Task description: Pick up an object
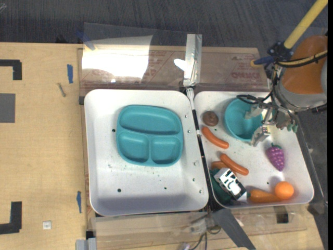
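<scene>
The right bin (307, 165) holds a teal bowl (235, 120), a brown round piece (210, 118), two orange sausages (215, 137) (234, 164), purple grapes (276, 157), an orange (284, 190), a carrot (261, 195) and a black-and-white object (229, 181). My gripper (259, 129) hangs over the bowl's right rim at the back of this bin, up and left of the grapes. I see nothing held in it.
The left bin (99, 155) holds a teal divided plate (149, 134). A clear plastic sheet (135, 61) and a metal divider (192, 56) stand behind the bins. The arm's orange band (309, 61) and cables lie at the far right.
</scene>
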